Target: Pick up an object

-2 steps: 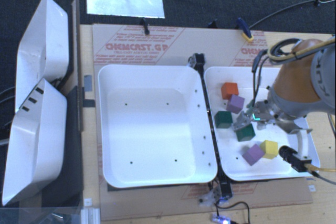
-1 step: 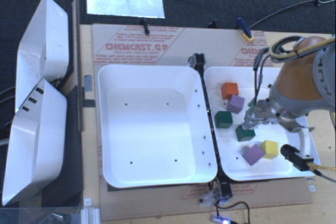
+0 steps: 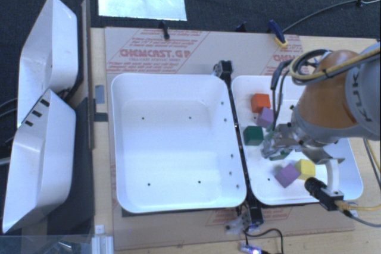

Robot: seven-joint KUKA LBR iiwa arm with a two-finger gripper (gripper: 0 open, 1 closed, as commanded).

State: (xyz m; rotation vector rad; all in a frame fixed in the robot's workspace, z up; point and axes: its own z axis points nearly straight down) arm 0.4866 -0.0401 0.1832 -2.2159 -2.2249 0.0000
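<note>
Green block (image 3: 253,135) in right bin (image 3: 352,182), claw (image 3: 272,149) just beside it

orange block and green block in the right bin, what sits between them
A small purple block sits between the orange block and the green block, seen in the camera view. It looks close to both; whether it touches them is unclear.

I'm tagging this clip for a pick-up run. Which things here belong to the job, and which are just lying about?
Job:
- pincer, low in the right bin
- orange block
- green block
- yellow block
- purple block
- second purple block

Lying about:
- left bin
- blue clamp
- spare white bins beside the bench
</note>
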